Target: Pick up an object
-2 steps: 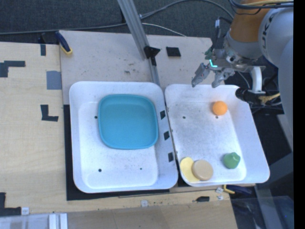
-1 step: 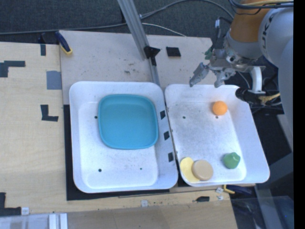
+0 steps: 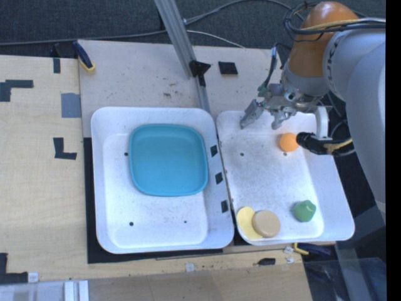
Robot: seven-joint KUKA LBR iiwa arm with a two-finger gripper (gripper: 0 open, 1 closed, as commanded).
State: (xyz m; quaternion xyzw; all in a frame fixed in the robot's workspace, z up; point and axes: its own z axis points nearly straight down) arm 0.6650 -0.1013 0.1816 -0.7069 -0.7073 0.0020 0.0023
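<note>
A: Objects to choose from all lay in the right bin: an orange ball near its far edge, a green piece toward the near right corner, and a tan disc resting on a yellow one at the near left.

B: Had anything been lifted?

A: No. The tool hung over the bin's far rim, fingers spread, nothing between them. The ball sat just beside it, untouched. By my reading, the whole pick was left to do.

B: And the surroundings?

A: The left bin carried a blue plate. Both bins sat on a pale worktop marked with dark tape; a metal strut slanted in from behind, cables trailing over dark floor.
</note>
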